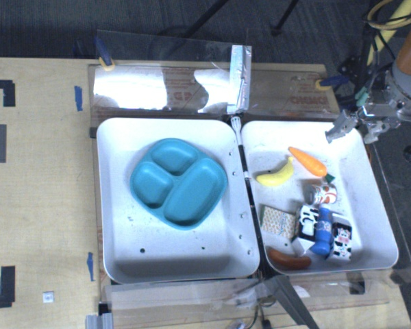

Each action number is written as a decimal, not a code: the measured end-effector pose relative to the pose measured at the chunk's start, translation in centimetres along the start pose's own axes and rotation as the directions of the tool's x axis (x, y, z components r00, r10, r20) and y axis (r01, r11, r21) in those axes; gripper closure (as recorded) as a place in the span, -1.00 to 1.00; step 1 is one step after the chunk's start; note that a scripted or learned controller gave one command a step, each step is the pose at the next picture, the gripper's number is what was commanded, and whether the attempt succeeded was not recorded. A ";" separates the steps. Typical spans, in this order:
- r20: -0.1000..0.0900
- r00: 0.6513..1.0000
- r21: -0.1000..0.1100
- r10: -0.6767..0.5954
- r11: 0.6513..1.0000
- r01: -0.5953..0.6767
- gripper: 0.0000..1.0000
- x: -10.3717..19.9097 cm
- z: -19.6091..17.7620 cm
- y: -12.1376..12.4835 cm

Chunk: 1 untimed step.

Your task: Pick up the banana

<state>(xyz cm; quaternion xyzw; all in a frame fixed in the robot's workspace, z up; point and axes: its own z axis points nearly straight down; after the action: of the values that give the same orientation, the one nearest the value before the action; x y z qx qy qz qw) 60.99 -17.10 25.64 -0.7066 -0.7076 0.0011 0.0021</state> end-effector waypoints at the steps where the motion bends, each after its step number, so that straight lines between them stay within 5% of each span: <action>1: 0.001 0.995 0.000 -0.097 0.995 0.097 -1.00 6.4 4.8 -0.2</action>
<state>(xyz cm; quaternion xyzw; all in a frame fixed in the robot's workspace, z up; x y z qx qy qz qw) 60.78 -10.68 20.82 -0.6715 -0.7410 0.0014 0.0019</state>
